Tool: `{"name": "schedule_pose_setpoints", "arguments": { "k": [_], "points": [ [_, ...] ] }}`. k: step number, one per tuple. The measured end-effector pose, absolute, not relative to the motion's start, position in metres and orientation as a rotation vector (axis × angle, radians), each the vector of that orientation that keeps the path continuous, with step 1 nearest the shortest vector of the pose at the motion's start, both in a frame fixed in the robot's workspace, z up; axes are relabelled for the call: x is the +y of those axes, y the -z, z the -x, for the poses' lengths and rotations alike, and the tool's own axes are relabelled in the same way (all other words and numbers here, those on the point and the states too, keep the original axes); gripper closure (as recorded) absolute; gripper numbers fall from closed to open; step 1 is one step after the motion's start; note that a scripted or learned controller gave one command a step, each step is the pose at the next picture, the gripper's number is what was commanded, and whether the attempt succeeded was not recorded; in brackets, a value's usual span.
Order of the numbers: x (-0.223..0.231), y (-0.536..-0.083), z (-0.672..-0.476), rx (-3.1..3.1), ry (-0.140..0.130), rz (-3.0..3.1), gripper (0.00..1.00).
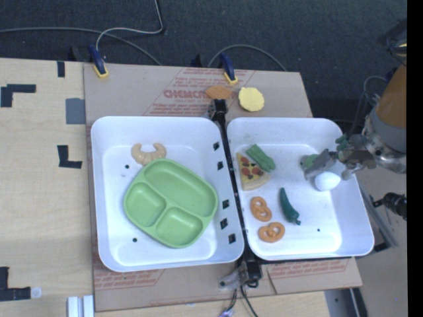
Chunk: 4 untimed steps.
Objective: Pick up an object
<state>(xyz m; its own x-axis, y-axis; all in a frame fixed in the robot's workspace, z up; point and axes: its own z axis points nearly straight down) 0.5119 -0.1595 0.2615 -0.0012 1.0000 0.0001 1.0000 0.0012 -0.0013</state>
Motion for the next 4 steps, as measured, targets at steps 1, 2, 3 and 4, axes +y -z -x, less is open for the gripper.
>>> {"name": "schedule_pose_setpoints", "arguments": {
  "k": [1,2,3,4],
  "points": [
    [-0.148,-0.146,-0.483,-2.22,-0.002,2.219,0.0],
    [-0.137,-0.088,-0.518,-2.224,0.004,2.226,0.0],
    [-0.137,-0.097,-0.518,-2.226,0.003,2.228,1.0],
    [-0.065,-0.184,-0.53,-2.223,-0.001,2.219,1.0]
  ]
}}
